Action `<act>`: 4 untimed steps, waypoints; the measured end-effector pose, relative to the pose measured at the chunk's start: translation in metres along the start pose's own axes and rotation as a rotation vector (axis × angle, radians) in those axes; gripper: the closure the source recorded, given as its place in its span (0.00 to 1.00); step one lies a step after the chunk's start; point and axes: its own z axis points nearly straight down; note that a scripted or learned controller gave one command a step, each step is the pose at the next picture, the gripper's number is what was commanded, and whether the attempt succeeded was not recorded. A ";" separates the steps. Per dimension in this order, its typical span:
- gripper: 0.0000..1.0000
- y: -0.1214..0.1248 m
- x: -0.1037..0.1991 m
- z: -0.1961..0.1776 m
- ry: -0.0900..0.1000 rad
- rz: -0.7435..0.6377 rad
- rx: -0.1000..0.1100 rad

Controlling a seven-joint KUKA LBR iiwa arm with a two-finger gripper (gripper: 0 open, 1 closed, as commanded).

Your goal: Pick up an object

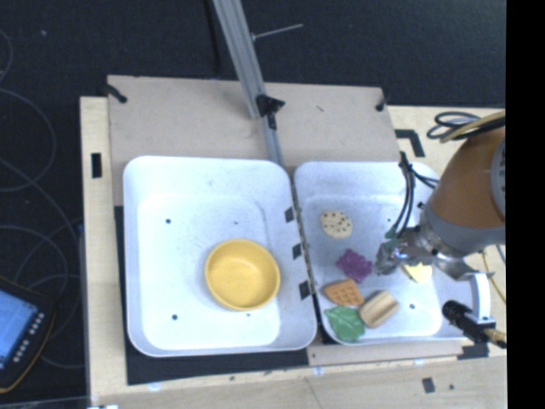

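Two white bins share the tabletop [102,228], and we begin at the jaws, which sit low in the right bin [375,181] at the end of the grey arm [464,207] that enters from the right. The gripper [390,256] is too dark and small for us to tell whether the jaws are spread or pressed together, and we see nothing between them. Just to their left lies a purple piece [354,264]; just to their right, partly under the wrist, a pale yellow piece [417,271]. Farther out in the same bin we find a speckled round cookie [336,222] toward the back, an orange waffle-like piece [343,293] in front of the purple one, a tan bread roll [379,308] beside it, and a green leafy piece [345,322] against the front wall, touching the roll. Beyond the divide, the left bin [170,186] holds a yellow bowl [243,273], well apart from the jaws. We judge the step in hand to be the descent onto a target, most likely the purple piece or the yellow one. To do it well, we would centre the jaws over a single item, with one jaw on either side of its narrow width, and lower them fully to the bin floor before closing. The front cluster is crowded, so an isolated item is the safer choice. We would lift straight up and confirm the hold.
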 end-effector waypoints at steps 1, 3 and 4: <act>1.00 -0.007 -0.004 -0.057 0.000 -0.007 -0.001; 1.00 -0.003 0.048 -0.099 0.003 -0.012 0.002; 1.00 0.002 0.103 -0.107 0.003 -0.012 0.003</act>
